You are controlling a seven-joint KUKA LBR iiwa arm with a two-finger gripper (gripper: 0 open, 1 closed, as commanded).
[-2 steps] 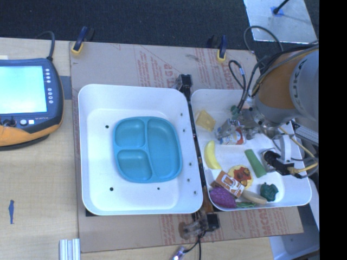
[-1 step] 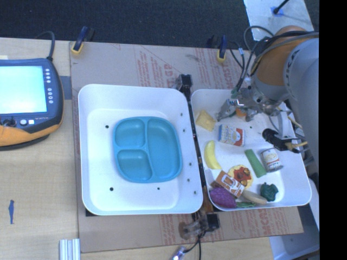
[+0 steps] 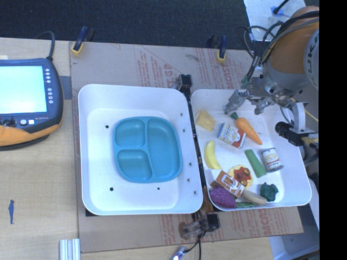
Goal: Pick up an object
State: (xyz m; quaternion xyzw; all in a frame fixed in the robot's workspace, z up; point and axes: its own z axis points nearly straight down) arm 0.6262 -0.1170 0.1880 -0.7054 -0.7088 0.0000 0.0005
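Gripper (image 3: 245, 103) hung over right bin's (image 3: 295, 191) far end, fingers spread, nothing between them. Carrot (image 3: 249, 130) lay just beside, below fingertips, touching carton (image 3: 231, 135). Best approach, judged: centre over carrot, straddle its narrow width, descend clear of carton, then close.

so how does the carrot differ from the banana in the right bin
The carrot is orange with a green tip; the banana is plain yellow. The carrot lies slanted in the bin's upper middle, near the end effector; the banana lies closer to upright along the bin's left edge, near the divider. The carrot tapers straight, while the banana curves. Both are small toy foods lying flat in the right bin, and neither is gripped.
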